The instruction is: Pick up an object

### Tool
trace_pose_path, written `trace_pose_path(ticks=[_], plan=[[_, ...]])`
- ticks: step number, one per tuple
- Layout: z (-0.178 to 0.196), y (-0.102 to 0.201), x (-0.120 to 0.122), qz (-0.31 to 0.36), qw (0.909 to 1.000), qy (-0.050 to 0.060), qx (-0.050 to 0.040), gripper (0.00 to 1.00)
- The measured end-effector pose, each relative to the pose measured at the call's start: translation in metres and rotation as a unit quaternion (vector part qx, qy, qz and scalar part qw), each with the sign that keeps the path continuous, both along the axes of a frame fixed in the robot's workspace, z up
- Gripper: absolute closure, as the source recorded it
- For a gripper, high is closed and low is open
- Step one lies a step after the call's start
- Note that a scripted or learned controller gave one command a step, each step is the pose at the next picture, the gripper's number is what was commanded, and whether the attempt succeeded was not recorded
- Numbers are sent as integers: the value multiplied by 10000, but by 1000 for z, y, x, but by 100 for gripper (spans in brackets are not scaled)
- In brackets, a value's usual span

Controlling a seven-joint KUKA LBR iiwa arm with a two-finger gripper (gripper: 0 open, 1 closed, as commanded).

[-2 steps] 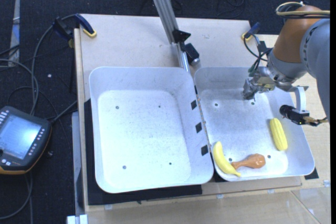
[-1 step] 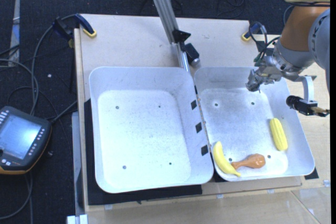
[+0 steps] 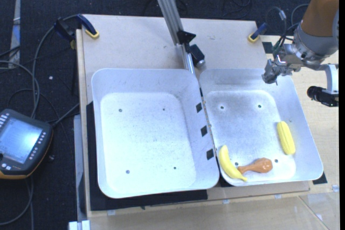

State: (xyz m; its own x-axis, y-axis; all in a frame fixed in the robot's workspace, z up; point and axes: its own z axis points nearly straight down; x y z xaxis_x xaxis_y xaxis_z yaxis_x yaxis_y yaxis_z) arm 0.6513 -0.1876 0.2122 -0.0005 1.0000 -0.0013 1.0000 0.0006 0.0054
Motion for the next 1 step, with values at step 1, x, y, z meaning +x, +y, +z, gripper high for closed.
trace_pose_path(ticks=[1], plan=[[9,0,0,-1,10000,23,6,100]])
